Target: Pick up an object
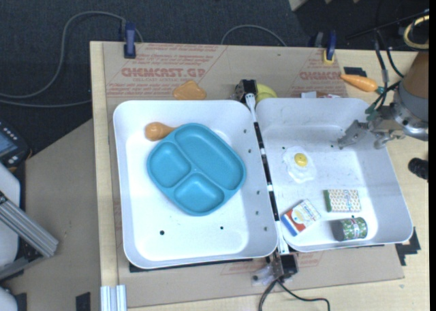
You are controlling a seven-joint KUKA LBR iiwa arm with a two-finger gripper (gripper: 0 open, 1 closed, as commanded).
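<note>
Fried-egg toy (pixel 300 161) in right bin (pixel 388 187), near and left of pincer (pixel 349 138); pincer's state impossible to tell

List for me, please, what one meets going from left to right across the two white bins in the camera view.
Drumstick → blue divided plate → fried egg and red-and-white carton, roughly level → patterned box and green can → gripper, reaching in from the right.

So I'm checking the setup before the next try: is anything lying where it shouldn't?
Yes. Three toy foods lie on the bench outside the bins: an orange piece, a yellow one and a carrot, all behind the back rims.
</note>
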